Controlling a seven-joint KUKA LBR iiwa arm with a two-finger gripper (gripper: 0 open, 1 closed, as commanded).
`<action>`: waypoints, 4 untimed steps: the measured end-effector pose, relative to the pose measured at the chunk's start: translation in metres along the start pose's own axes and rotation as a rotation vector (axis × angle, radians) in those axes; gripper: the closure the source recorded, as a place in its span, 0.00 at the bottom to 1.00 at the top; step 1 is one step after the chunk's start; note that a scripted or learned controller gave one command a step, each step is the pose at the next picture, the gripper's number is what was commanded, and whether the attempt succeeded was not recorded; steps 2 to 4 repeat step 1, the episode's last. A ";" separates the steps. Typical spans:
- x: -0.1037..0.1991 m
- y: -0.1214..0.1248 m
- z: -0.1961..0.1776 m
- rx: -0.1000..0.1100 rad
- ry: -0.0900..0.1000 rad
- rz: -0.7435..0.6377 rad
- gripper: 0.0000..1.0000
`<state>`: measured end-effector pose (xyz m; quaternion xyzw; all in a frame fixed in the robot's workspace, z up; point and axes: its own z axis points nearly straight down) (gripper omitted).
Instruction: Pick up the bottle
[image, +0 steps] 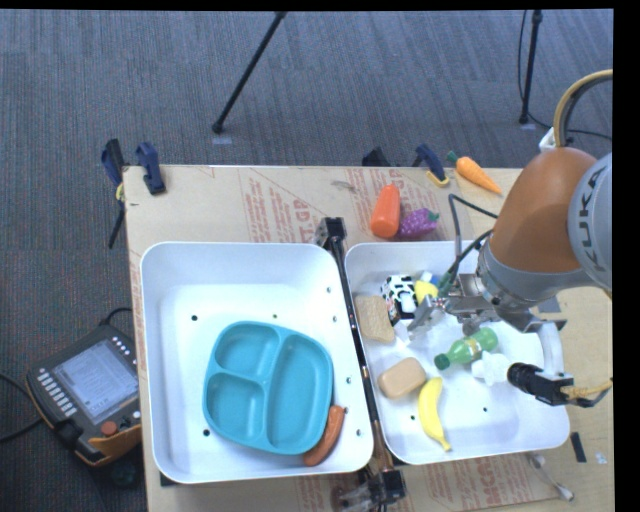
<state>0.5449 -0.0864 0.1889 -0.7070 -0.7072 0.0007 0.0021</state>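
Two white bins sit side by side on a brown board. The left bin (170, 300) holds a blue plate (268, 386) with three parts. It fills the middle of that bin, with bare white floor along the top and left walls. A brown sausage (325, 438) lies touching the plate's lower right edge, close to the bin's bottom wall.

The right bin (520, 430) is much more crowded. A slice of bread (375, 318) lies against its left wall. A tan block (403, 378) sits below that, and a yellow banana (432, 410) lies just beside the block, pointing toward the bottom wall. A black and white toy (401, 293) sits near the top, with something yellow touching it. The lower right part of this bin has the most bare floor.

The green bottle (465, 349) lies on its side near the middle of the right bin, tilted, with its cap end pointing down and left. The banana is just below it.

The gripper (447, 310) hangs over the bin's upper middle, just above and a little left of the bottle. I cannot tell if its fingers are apart or together. The bottle is not between them. The big orange and grey arm (545, 225) covers the bin's top right corner.

Outside the bins, on the board, are an orange pepper (386, 211), purple grapes (419, 223) and a carrot (477, 174).
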 end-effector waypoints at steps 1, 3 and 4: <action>0.000 0.000 -0.010 0.002 0.002 0.002 1.00; 0.000 0.000 -0.010 0.002 0.002 0.002 1.00; 0.000 0.000 -0.010 0.002 0.002 0.002 1.00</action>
